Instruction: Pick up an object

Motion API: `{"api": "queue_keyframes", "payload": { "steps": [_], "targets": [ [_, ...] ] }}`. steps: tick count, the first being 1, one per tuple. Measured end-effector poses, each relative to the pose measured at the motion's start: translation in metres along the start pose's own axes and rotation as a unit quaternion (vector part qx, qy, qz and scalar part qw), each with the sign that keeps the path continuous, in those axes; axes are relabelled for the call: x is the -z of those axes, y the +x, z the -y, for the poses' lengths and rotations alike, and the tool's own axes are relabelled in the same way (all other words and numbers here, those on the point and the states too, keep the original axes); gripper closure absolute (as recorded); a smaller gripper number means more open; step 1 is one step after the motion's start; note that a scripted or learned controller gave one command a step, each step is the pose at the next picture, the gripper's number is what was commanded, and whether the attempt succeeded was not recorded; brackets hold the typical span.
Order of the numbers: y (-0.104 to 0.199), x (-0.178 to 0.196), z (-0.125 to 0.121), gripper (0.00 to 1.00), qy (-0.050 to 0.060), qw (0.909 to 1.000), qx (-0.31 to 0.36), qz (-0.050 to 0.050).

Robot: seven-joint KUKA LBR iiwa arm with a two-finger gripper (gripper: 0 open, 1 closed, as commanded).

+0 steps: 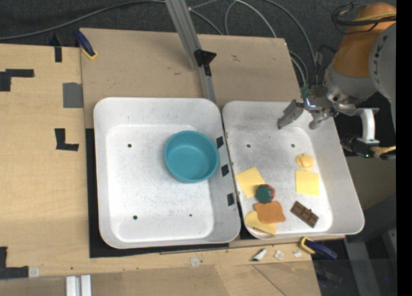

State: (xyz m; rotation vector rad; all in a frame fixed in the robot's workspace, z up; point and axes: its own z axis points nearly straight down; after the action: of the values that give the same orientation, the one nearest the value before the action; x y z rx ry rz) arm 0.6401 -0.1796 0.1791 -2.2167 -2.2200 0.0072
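My gripper [301, 118] hangs over the far end of the right bin [257, 118], fingers spread open with nothing between them. Nearer the front of that bin lie small food pieces: a yellow square [250, 179], a green and red ball [264, 193], an orange toast-like piece [270, 212], a pale yellow piece [257, 225] under it, a brown chocolate bar [304, 213], a yellow block [308, 183] and a small yellow lump [304, 160]. All of them lie below and apart from the gripper.
A teal bowl [190, 156] sits in the left bin [122, 179]. A grey pole [183, 24] slants up from between the bins. Cables [257, 11] trail across the back of the bench.
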Motion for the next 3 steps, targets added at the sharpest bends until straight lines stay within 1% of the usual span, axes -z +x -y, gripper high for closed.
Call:
{"api": "queue_keyframes", "payload": {
  "steps": [1,2,3],
  "targets": [
    [-0.002,-0.045,0.003,0.00,0.000,1.0000,0.000,0.000],
    [-0.002,-0.031,0.001,1.00,-0.002,1.0000,0.001,0.000],
    [-0.001,0.017,-0.009,1.00,-0.005,1.0000,0.000,0.000]
  ]
}}
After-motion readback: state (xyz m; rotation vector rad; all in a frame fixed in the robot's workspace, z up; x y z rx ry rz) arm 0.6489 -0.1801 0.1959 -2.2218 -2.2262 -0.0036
